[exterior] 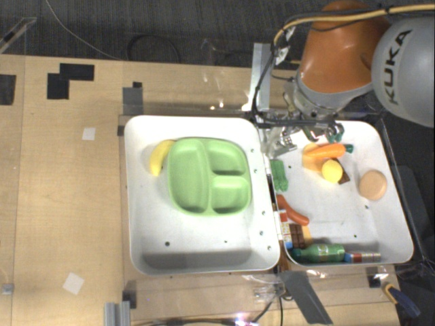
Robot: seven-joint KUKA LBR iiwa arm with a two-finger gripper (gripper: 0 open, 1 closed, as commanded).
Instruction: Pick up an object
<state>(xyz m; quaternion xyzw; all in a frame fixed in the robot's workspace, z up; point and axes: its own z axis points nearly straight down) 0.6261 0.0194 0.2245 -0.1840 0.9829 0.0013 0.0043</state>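
Arm reaches in from the right, wrist bent down over the right bin's (391, 182) upper-left corner. Jaws (289, 140) state: cannot tell. Carrot (323, 151) and yellow ball (331, 172) lie just beside, inside that bin.

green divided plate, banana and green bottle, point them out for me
green divided plate (206, 176), camera view, on the ridge between its compartments
banana (159, 157), camera view, on the middle of its curved body
green bottle (319, 252), camera view, on the bottle's body
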